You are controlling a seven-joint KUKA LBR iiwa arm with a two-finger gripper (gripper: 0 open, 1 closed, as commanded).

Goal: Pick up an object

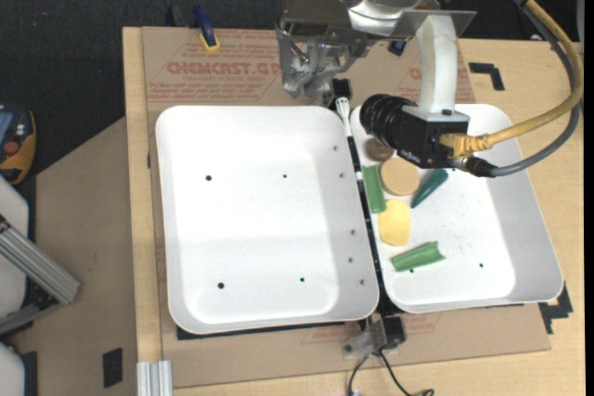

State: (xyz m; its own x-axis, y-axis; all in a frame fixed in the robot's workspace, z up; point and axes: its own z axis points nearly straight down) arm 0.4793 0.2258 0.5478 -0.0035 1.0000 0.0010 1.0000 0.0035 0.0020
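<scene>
A: Start at the near edge. What sits closest?

B: The left bin point(251, 227), bare white floor with a few dark dots. Beside it, touching along the middle seam, the right bin point(520, 264), and that one carries the objects.

A: Which ones?

B: Nearest, a green wedge point(415, 257) lying flat. Just beyond it a yellow block point(395, 223), then a green stick point(373, 188) running along the seam wall, a teal piece point(431, 187), and a tan disc point(401, 178) partly under the arm's black camera unit point(405, 131).

A: All candidates for picking?

B: I'd judge so. They cluster at the bin's left side, near the wall, which could crowd a grasp on the stick.

A: And the claw?

B: The claw point(312, 70) hangs farther back, above the cardboard-topped bench point(232, 60) behind the bins, well apart from every object. I cannot tell how it's set; nothing is visibly in it.

A: Obstacles?

B: The yellow cable point(548, 121) arcs over the right bin.
</scene>
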